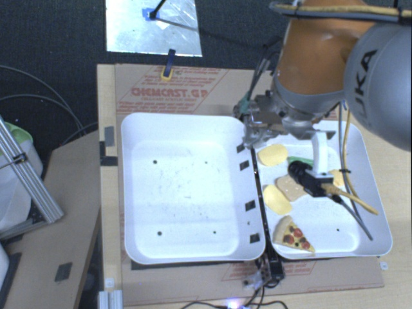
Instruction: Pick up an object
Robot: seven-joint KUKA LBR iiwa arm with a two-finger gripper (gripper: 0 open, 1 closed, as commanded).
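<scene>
**While the gripper hangs at the bins' seam, toy food sits in the right bin**

Where the left bin [187,192] shows a white floor with a few dark specks, the right bin [338,237] holds several toy foods, any of them an object to pick. A pale yellow chip [273,154] lies at that bin's 10 o'clock. A tan slice [290,188] and a second yellow chip [278,201] touch each other near 8 o'clock. A pizza slice [293,235] lies at 7 o'clock, and a green piece [299,161] peeks out near the centre. The gripper [256,126] hangs over the right bin's 11 o'clock corner, near the first chip. Whether it is clenched or released cannot be told.
</scene>
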